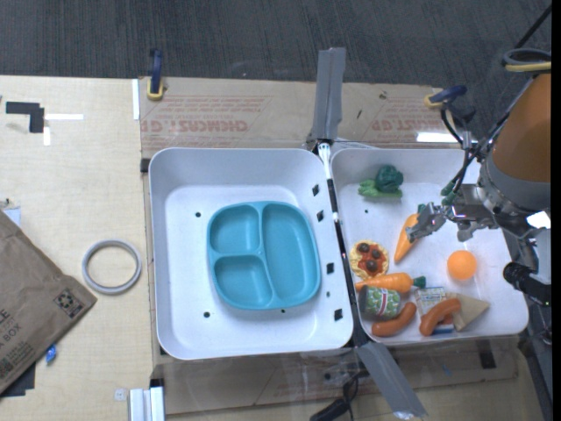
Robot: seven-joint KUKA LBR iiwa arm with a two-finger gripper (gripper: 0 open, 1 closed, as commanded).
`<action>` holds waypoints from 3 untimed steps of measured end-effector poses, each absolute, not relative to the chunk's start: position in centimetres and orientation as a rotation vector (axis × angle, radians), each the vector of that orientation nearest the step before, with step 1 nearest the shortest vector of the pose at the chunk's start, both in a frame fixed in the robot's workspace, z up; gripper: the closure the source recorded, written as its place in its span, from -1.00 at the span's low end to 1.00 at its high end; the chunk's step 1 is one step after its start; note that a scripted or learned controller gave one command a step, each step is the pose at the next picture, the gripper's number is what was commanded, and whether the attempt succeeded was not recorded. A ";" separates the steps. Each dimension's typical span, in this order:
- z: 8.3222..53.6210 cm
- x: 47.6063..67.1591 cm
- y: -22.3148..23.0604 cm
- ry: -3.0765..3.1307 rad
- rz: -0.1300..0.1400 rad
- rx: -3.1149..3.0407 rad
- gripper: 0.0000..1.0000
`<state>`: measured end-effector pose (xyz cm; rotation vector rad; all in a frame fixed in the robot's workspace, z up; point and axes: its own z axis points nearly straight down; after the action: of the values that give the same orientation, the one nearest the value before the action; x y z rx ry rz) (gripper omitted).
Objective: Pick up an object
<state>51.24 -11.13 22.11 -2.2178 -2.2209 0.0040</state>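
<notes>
Teal plate left, toys and jaws right

Tan desk (70, 174) carried a tape ring (111, 265) at the left, near a cardboard box (31, 310). Beside them, the left bin (166, 261) held a teal plate (263, 254) with three compartments. The right bin (438, 160) held the toys: a green leafy piece (381, 182) near the top, a small pizza (369, 257), a carrot (390, 281) under it, a second carrot (406, 239) standing on a slant, two sausages (394, 320) (437, 316) near the front wall, and an orange ball (462, 265). The grey arm (526, 147) reached in from the right. Its gripper (427, 222) hung just beside the top of the slanted carrot, touching or nearly so; whether the jaws were wide or narrow, I cannot tell.
</notes>
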 end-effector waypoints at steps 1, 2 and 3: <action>11.7 52.6 -10.7 -2.328 0.004 -2.105 -1.00; 9.5 52.5 -11.8 -2.226 -0.005 -2.215 -1.00; 9.6 61.0 -13.3 -2.231 -0.007 -2.223 -1.00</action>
<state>61.04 -13.27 9.59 -2.2234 -2.2312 -0.0067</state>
